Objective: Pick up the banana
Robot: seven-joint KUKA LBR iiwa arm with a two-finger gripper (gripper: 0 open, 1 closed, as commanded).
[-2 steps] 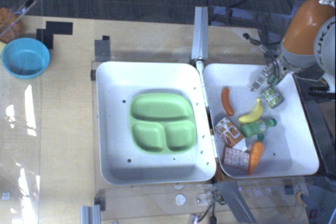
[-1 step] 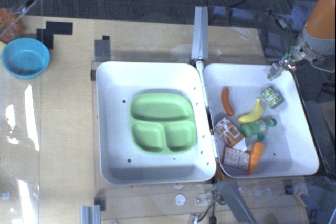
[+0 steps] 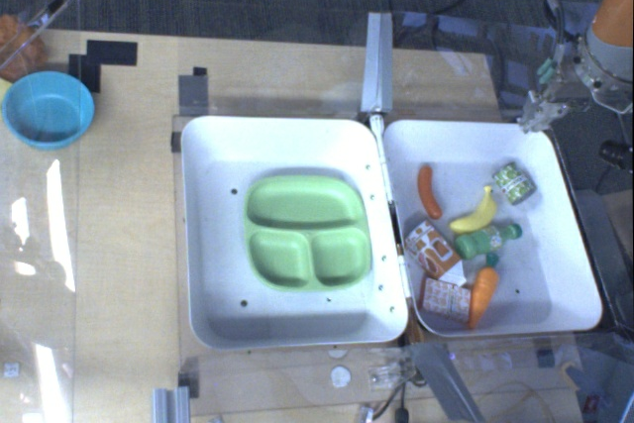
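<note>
A small yellow banana (image 3: 476,213) lies in the middle of the right bin (image 3: 565,287), curved, with its tip pointing up and to the right. It rests against a green bottle (image 3: 487,241) just below it. My gripper (image 3: 542,110) hangs over the far right corner of that bin, well above and to the right of the banana, with nothing seen in it. The grey arm with its orange band (image 3: 612,15) comes in from the upper right.
Around the banana lie a red sausage (image 3: 429,190), a green-and-white packet (image 3: 513,181), a brown carton (image 3: 433,248), a red-and-white box (image 3: 446,297) and a carrot (image 3: 482,295). The left bin (image 3: 213,302) holds a green divided tray (image 3: 302,231). A blue bowl (image 3: 48,109) stands far left.
</note>
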